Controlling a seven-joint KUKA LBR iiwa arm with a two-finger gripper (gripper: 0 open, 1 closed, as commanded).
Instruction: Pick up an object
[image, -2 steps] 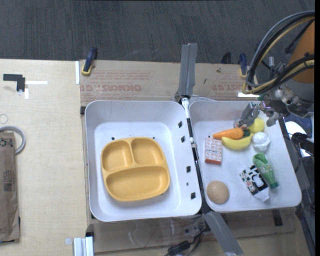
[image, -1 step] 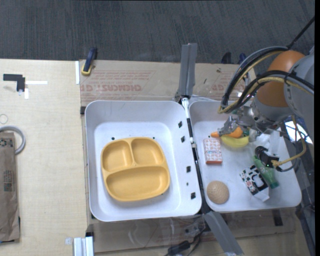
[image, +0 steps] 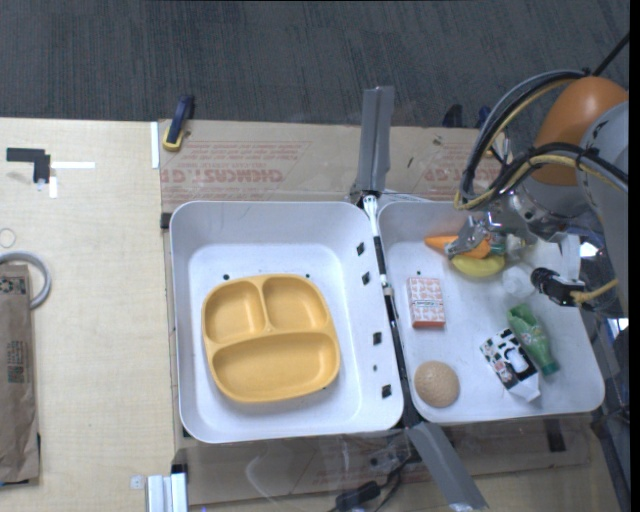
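Cardboard-topped bench, two white bins side by side. Left bin (image: 190, 330) holds a yellow divided plate (image: 270, 337). Right bin (image: 580, 395): small red-and-white box (image: 427, 302) near centre, brown round ball (image: 436, 383) at 7 o'clock, green-and-white packet (image: 520, 355) at 4 o'clock, orange carrot (image: 440, 241) and yellow banana (image: 477, 266) at 12 o'clock. Gripper (image: 478, 240) sits low over carrot and banana; cannot tell its state. Judgement: centre on one item, not the seam between them, and clear the bin's back wall before lifting.
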